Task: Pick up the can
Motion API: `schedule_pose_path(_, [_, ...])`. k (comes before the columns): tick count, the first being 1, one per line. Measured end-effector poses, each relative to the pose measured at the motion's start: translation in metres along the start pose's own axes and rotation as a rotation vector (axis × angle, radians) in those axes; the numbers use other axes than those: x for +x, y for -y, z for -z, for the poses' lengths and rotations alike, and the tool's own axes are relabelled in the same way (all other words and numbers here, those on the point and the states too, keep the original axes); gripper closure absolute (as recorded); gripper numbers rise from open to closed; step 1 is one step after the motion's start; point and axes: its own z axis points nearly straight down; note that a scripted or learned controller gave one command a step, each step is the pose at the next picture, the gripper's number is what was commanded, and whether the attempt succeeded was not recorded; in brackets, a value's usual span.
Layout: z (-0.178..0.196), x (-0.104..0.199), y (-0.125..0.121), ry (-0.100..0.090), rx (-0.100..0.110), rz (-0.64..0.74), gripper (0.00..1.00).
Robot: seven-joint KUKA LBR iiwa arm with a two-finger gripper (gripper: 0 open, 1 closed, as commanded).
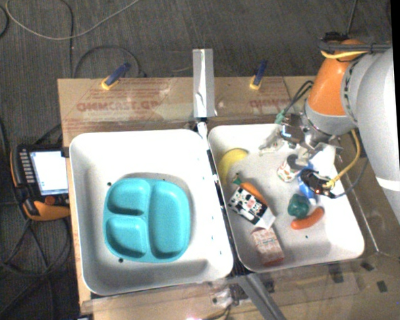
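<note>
A pinkish-brown can [267, 245] with a pale label lies on its side near the front of the right bin [347, 245]. My gripper [298, 158] hangs over the back right part of that bin, well behind the can and apart from it. Just below the gripper sit a small white and red object [286, 171] and a small blue piece [307, 190]. Cables and the wrist hide the gripper's tip.
Also in the right bin are a yellow lemon [231, 162], an orange carrot [252, 187], a black and white box [249, 206], a teal object [299, 204] and a red sausage shape [306, 219]. In the left bin [85, 163] lies a teal divided plate [148, 218].
</note>
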Motion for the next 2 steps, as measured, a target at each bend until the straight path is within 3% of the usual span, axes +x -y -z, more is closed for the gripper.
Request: schedule_pose_path(2, [-0.0045,-0.0110,-0.0080,-0.003,-0.017,0.002,0.00])
